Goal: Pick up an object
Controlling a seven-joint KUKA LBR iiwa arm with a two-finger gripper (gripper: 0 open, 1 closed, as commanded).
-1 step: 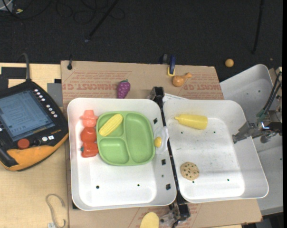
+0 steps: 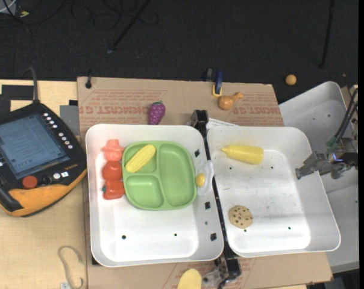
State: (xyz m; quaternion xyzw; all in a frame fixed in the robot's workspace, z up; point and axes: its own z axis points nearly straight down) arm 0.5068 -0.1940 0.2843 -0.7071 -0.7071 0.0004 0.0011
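The gripper [image 2: 308, 170] hangs over the right bin's [image 2: 317, 233] right rim; whether its jaws are apart I cannot tell. Left of them lies a yellow mustard bottle [image 2: 243, 154], below-left a cookie [image 2: 240, 216]. Nothing stands between.

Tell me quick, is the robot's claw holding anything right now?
Gripper: at the right rim of the right bin, nothing seen between its fingers; open or shut cannot be told.
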